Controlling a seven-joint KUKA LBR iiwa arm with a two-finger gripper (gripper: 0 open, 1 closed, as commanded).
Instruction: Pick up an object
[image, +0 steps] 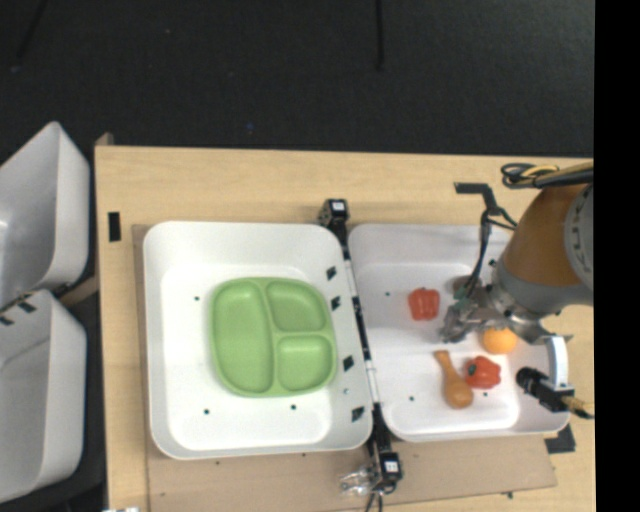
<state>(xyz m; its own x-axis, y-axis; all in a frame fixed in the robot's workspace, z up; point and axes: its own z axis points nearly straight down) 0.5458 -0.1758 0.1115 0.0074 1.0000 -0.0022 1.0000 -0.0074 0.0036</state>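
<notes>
Reaching in from the right, the grey arm (545, 250) had its gripper (462, 322) low over the right-hand bin, but the account is best taken from the left.

The left bin (170, 250) held a green divided plate (272, 335) with 3 compartments, lying flat near its middle. A row of black clips ran down the seam between the 2 bins.

In the right bin (400, 250) lay 4 small toy foods. Furthest left was a red pepper-like piece (425, 303), alone on bare white floor and just to the left of the gripper. Below it a tan, gourd-shaped piece (452, 380) lay at a slant, its fat end touching or nearly touching a small red fruit (484, 372). Above that sat an orange ball (499, 340), partly tucked under the wrist.

The gripper appeared as a dark tangle of metal against the bin floor; whether it was spread or closed could not be told, and nothing could be made out in its hold.

The red pepper-like piece looked the likeliest target. It was judged to be light, hollow plastic, stiff and rather slick, so it would probably skid or tip if nudged on 1 side only. A hold across its middle, square from above, seemed safest. The ball would likely roll, and the tan piece's narrow neck offered a slimmer grip.
</notes>
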